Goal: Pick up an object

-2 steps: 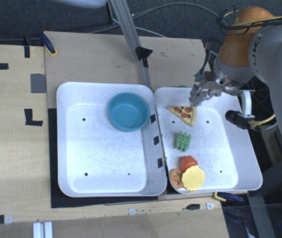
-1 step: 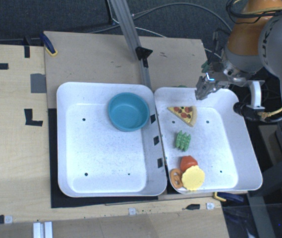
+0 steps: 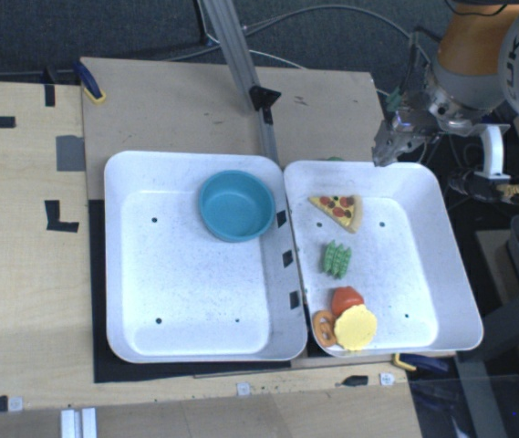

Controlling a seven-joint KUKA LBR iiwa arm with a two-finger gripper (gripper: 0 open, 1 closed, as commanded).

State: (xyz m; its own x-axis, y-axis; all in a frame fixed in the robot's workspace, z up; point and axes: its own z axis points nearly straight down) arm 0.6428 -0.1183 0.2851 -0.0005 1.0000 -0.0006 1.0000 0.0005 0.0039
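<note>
Pizza slice (image 3: 337,210) in right bin, gripper (image 3: 385,150) above its far rim.

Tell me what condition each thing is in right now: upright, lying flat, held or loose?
Blue bowl: upright, loose in the left bin.
Pizza slice: lying flat, loose in the right bin.
Green piece: lying loose below the pizza slice.
Red piece: loose, touching the yellow piece.
Yellow piece: lying flat, partly over the red piece.
Gripper: above the right bin's far rim, holding nothing.
</note>
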